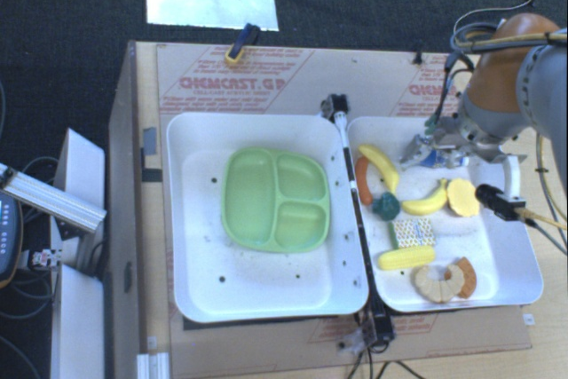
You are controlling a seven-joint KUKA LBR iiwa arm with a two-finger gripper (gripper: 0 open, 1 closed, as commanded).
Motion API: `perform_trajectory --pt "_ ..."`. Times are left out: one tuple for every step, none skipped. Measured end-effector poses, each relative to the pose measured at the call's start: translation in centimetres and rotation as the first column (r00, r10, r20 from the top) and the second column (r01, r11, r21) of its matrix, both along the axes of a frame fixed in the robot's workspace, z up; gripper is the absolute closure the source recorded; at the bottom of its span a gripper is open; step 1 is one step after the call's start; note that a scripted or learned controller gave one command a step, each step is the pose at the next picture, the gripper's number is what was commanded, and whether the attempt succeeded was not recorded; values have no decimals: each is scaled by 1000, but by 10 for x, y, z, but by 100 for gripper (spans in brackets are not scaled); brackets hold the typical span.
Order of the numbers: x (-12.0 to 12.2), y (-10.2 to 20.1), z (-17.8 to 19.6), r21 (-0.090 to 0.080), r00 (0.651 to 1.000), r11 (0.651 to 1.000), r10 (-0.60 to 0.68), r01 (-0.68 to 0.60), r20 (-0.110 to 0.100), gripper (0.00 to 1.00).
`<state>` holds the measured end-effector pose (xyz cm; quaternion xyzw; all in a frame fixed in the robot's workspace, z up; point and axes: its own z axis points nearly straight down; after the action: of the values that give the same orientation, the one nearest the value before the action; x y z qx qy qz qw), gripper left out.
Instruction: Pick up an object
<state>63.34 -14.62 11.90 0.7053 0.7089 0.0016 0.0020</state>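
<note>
My gripper (433,152) hangs low over the far part of the right bin (524,266), reaching in from the right. A small blue thing (432,161) shows right under it; I cannot tell whether it is held. Toy foods lie in this bin. A yellow banana (380,166) and an orange sausage (362,180) lie to the gripper's left. A second banana (426,200) and a yellow round piece (461,197) lie just in front of it. Nearer the front are a teal broccoli (386,207), a patterned cracker (414,232), a corn cob (406,258) and a cut bagel (446,280).
The left bin (191,280) holds a green divided plate (275,200). A rail (351,191) runs between the two bins. The arm's orange band (501,58) rises at the upper right. A yellow clip (240,44) lies on the board behind the bins.
</note>
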Motion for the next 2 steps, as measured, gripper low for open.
perform_trajectory --pt "-33 -36 -15 -1 1000 1000 -5 5 -4 0" --pt "-76 -2 -35 1 1000 1000 -4 4 -5 0"
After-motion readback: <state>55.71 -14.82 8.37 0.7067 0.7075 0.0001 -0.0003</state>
